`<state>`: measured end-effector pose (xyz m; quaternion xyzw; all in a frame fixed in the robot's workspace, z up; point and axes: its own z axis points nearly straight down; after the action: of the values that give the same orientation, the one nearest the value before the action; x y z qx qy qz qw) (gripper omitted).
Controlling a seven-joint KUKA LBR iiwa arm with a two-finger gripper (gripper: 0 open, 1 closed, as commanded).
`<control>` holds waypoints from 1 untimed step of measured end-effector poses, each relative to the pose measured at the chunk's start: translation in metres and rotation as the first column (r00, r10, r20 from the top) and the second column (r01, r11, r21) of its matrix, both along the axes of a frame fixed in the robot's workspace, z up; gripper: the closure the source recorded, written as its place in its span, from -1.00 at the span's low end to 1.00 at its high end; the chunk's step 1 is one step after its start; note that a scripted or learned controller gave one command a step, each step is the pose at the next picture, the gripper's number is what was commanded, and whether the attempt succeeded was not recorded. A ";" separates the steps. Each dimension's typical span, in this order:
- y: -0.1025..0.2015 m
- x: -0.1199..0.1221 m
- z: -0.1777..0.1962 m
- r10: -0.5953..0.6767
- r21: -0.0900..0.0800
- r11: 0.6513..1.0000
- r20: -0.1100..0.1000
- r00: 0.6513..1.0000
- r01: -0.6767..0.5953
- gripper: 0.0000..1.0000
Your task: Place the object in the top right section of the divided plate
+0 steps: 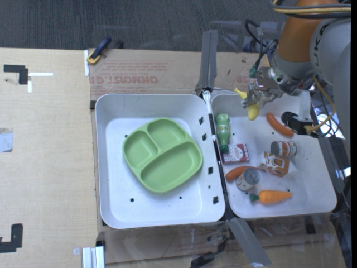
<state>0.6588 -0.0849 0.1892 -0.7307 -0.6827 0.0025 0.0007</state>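
A pale wooden bench (44, 166) carries two shallow white bins side by side, with brown cardboard (145, 71) behind them and dark floor beyond.

The task's thing, a yellow banana (250, 108), sits at the far left of the right bin (323, 205), directly under the gripper (257, 95). The gripper appears closed on its upper end; the lower end hangs free below the fingers. Whether the banana touches the bin floor cannot be told.

The arm (312, 32), grey with an orange band, reaches in from the far right.

The green divided plate (162, 155) lies in the middle of the left bin (111, 200), well apart from the banana, with two small sections on its far side and one large section on its near side.

Other contents of the right bin:
- a green bottle (222, 129) along the left wall;
- a red box (235, 153) just near of it;
- a sausage (279, 125) right of the banana;
- a can (283, 149) and a carton (274, 164) centre right;
- a second can (249, 179) and a carrot (273, 196) at the near side.
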 end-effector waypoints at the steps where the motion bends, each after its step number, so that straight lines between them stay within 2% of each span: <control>1: 0.084 -0.004 0.000 -0.101 0.001 0.995 -0.002 0.995 0.101 1.00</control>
<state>0.6544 -0.0007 0.1890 -0.7642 -0.6449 0.0029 0.0017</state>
